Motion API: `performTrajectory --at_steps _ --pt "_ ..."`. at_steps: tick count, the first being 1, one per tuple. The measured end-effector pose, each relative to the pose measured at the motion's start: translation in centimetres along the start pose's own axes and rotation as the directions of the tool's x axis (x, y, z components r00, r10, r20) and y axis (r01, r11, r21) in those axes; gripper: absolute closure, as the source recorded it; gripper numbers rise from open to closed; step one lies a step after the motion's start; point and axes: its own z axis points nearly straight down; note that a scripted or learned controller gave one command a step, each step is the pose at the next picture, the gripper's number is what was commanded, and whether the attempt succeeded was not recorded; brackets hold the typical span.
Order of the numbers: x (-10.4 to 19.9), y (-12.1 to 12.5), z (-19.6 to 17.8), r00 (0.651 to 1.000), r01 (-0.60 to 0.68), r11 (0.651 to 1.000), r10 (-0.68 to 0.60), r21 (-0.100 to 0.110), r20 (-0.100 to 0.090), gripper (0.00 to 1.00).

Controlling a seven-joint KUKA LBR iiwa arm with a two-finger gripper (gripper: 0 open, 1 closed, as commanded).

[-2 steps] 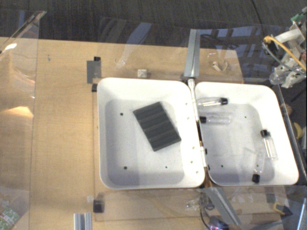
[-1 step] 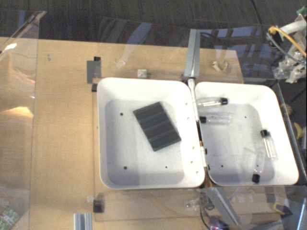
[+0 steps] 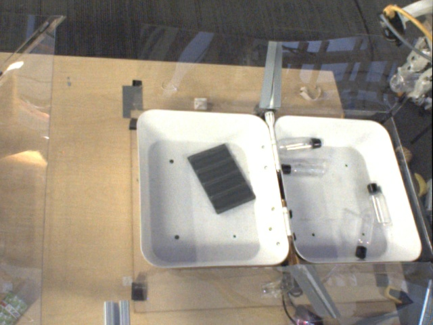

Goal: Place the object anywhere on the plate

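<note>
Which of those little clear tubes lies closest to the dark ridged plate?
The tube with its black cap hard against the right bin's left wall. Another tube lies just above, slightly farther from the plate; two more tubes lie at the far right.

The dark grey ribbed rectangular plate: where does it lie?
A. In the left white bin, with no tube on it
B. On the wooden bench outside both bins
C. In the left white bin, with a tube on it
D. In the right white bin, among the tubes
A. The dark grey ribbed rectangular plate lies bare in the left white bin; the clear plastic tubes with black caps lie in the right white bin.
</note>
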Motion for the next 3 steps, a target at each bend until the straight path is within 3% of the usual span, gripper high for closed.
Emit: performTrajectory --at_steps 1,3 --pt "-0.6 3.2 -2.6 1.0 0.022 1.0 -0.022 0.0 0.004 1.0" --pt "-0.2 2.5 -4.2 0.999 0.042 0.999 -0.042 0.002 0.011 1.0"
